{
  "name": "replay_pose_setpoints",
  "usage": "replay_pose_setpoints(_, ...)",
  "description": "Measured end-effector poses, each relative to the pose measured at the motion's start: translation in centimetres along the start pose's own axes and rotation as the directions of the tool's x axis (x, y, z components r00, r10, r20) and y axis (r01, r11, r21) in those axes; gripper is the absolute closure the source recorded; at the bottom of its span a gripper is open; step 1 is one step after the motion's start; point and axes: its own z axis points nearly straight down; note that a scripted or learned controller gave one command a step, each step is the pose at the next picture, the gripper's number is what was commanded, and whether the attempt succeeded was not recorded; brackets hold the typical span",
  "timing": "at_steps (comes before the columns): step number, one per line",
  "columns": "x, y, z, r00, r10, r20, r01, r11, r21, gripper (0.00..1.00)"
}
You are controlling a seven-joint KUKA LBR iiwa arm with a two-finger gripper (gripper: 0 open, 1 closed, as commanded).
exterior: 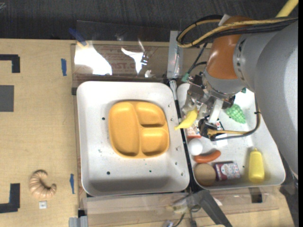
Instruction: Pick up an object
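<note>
My gripper (202, 109) hangs below the orange wrist band over the left part of the right bin (270, 141). A yellow banana (187, 119) lies slanted right at the gripper's lower left, reaching across the divider between the two bins; whether it is gripped cannot be seen. Below it in the right bin are a white egg (196, 148), a red sausage (207, 157), a brown round item (205, 174), a dark can (226, 170) and a yellow mustard bottle (255, 165). A green bumpy item (235, 113) lies to the gripper's right.
The left bin (90, 126) holds a yellow divided plate (138, 128). A croissant-like pastry (42, 184) lies on the bench at the lower left. The large grey arm covers the right bin's upper right, and cables loop around the wrist.
</note>
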Motion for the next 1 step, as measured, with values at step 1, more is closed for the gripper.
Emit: replay_pose_setpoints(1,0.31,0.15,-10.02,1.000,-0.014,-0.003,0.014,1.000,-0.009,1.00)
